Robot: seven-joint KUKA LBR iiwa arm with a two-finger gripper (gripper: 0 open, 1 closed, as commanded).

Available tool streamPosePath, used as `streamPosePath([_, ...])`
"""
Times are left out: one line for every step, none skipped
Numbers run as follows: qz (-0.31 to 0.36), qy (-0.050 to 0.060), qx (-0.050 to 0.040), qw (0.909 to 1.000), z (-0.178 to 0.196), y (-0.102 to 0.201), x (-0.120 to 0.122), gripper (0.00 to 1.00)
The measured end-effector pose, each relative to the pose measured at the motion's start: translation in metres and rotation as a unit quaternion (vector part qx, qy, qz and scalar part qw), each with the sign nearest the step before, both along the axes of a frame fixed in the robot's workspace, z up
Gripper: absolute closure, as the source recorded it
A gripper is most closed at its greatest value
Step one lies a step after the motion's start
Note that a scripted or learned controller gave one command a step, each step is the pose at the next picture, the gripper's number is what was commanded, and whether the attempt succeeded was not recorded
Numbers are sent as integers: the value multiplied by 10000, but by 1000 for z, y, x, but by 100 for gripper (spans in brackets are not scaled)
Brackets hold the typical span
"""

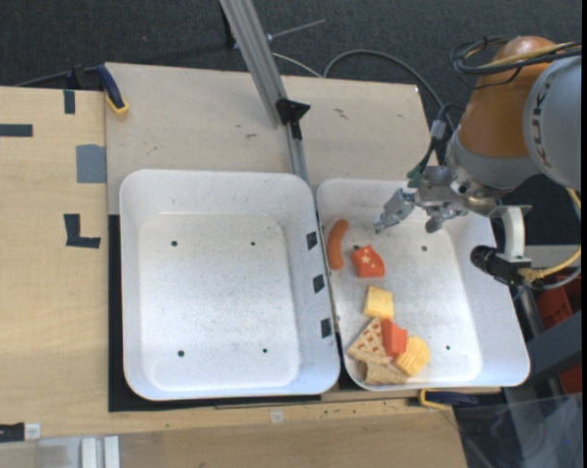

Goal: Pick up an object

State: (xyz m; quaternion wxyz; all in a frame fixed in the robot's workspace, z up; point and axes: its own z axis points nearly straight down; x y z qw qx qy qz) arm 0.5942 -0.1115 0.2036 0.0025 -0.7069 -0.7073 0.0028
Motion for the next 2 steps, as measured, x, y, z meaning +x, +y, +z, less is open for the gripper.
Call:
streamPosePath([6, -4, 1, 10000, -46, 1, 6, 0])
streamPosePath([4, 3, 4, 10000, -105, 11, 0, 0])
